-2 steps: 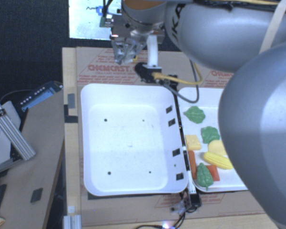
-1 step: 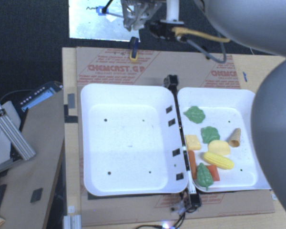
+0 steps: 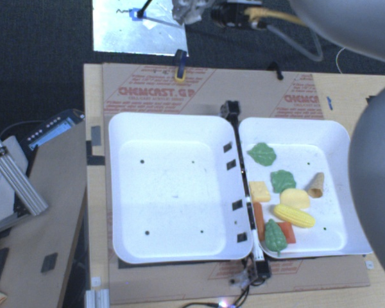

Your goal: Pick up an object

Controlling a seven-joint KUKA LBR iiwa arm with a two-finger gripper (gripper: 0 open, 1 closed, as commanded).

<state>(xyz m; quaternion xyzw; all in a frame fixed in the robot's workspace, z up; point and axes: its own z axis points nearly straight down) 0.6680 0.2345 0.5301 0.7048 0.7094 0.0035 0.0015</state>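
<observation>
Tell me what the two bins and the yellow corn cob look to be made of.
The left bin and right bin look like thin moulded plastic, white and matte: rounded corners, smooth walls. The corn cob looks like toy plastic, uniformly bright yellow with a slight sheen; foam or rubber cannot be ruled out.

Smooth grey arm (image 3: 372, 191), yellow cable (image 3: 276, 17)
</observation>
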